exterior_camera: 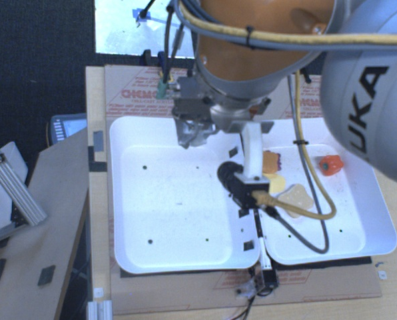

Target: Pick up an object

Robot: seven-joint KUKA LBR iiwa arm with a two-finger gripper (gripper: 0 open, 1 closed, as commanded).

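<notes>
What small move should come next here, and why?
Probably swing the gripper across to the right bin: the red-orange piece and the tan slice lie there, while the gripper hangs over the left bin, apart from them.

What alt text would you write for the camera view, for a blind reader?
A grey and orange robot arm reaches over two white bins, its gripper above the far side of the left bin. The right bin holds an orange-red object and a tan piece.
</notes>
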